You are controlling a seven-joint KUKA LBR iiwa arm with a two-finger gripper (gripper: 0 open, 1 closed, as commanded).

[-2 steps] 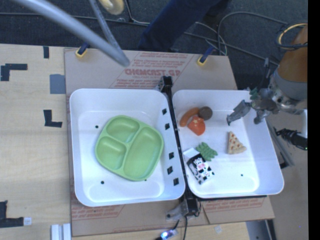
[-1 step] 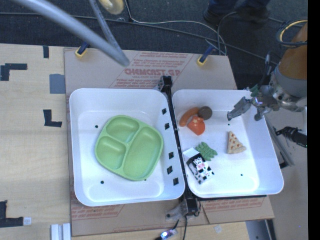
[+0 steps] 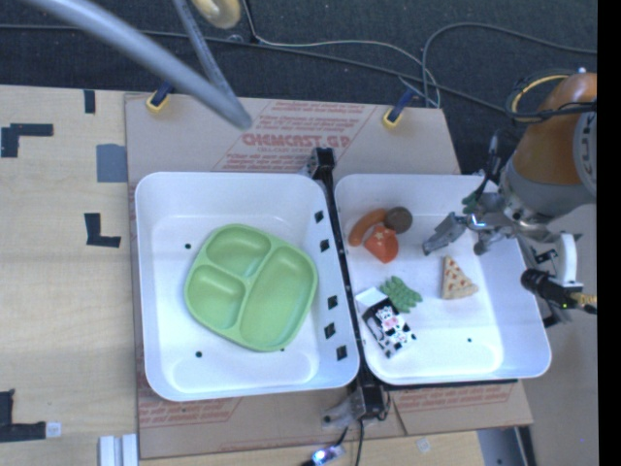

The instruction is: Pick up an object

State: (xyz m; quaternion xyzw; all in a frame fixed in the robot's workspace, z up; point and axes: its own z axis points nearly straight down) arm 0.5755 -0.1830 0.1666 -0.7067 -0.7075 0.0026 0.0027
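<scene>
Grey gripper [image 3: 456, 238] above pizza slice [image 3: 457, 280] — seemingly apart.

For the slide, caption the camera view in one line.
Gripper hovers over the right bin near a pizza slice toy; a green divided plate sits in the left bin.

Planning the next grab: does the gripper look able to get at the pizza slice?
Probably yes. The gripper hovers just above the pizza slice in the right bin, and nothing lies between or against the slice.
</scene>
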